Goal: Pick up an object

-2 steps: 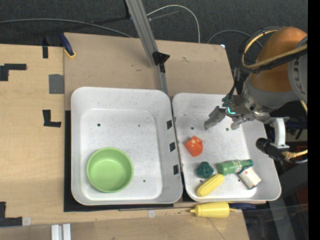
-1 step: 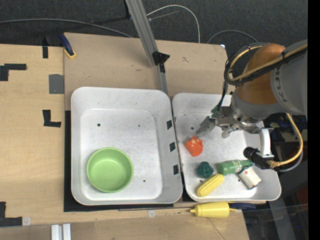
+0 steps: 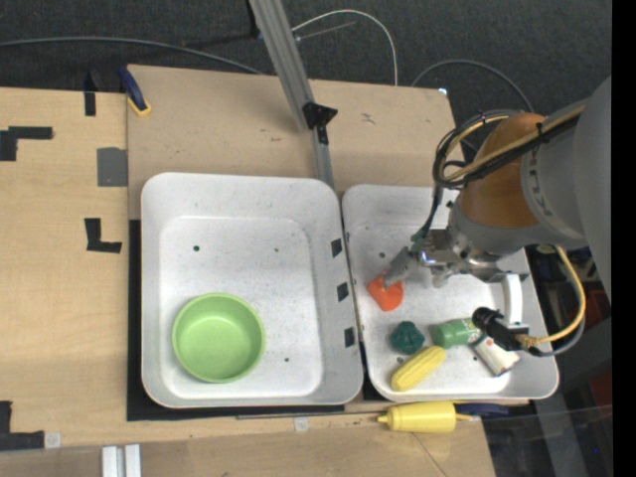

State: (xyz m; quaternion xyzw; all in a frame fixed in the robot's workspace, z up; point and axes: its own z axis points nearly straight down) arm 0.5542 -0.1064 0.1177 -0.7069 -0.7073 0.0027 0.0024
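My gripper (image 3: 405, 268) reaches into the right bin (image 3: 532, 386) from the right, its tip just above and to the right of a small orange object (image 3: 385, 293). I cannot make out any contact between them. Nearer the front of the same bin lie a dark green object (image 3: 404, 338), a yellow corn cob (image 3: 418, 367), a green bottle-shaped item (image 3: 455, 332) and a black and white item (image 3: 494, 347).
A green bowl (image 3: 218, 337) sits in the front left of the left bin (image 3: 238, 197). A yellow item (image 3: 425, 417) lies on the bench just in front of the right bin. A grey pole (image 3: 283, 48) slants in from the top, and cables loop behind the arm.
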